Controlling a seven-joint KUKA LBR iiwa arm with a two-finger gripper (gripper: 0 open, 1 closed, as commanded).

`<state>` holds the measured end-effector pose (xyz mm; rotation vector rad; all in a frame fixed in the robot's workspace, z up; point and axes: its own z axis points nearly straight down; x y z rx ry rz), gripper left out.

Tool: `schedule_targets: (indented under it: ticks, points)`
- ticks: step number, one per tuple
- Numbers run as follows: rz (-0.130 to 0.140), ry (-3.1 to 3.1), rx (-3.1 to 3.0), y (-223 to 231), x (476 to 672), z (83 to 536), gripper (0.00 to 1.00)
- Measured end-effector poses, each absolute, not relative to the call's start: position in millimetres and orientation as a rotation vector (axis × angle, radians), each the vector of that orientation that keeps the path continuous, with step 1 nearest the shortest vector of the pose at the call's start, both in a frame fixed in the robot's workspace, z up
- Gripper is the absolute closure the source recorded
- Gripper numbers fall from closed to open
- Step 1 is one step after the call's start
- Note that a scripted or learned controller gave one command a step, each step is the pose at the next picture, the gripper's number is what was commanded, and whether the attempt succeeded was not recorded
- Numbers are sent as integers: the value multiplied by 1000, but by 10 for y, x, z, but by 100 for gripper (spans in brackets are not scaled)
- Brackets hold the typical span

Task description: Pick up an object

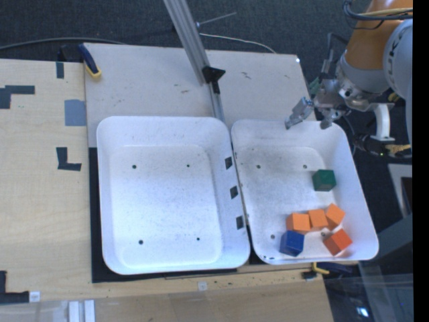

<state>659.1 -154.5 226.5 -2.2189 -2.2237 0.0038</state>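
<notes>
In the right bin lie a dark green cube, a blue cube and several orange blocks clustered near the front right corner. My gripper hangs over the bin's far right rim, well behind the green cube. Its two fingers stand apart and nothing sits between them.
The left bin lies beside the right one. A slanted metal rail with a black clamp crosses the bench behind the bins. A blue-yellow clamp sits at the bench's far left corner. Cables hang at the right of the arm.
</notes>
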Motion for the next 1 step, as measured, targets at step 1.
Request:
schedule_targets:
  ticks: [1]
  points:
    - [11,-2213,-2214,-1379,5588,1521,0]
